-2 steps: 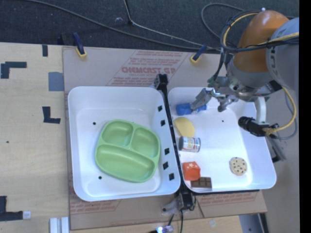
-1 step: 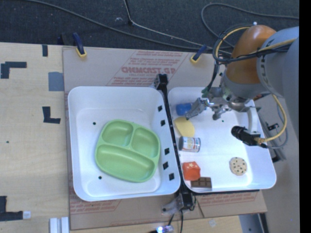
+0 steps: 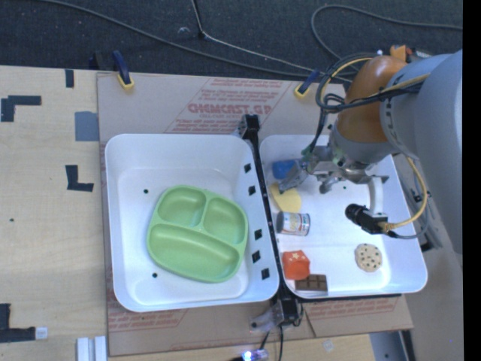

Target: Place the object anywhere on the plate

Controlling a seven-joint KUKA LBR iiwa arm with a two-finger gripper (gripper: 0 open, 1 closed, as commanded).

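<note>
The green plate (image 3: 198,234) is being left bare well off to the gripper's left, in the other bin, while the gripper (image 3: 307,173) is being held low over a blue object (image 3: 283,168); whether anything is being gripped cannot be told.

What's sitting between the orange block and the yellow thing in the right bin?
In the camera view, a small can lies on its side between the orange block and the yellow piece, close to the black divider.
</note>
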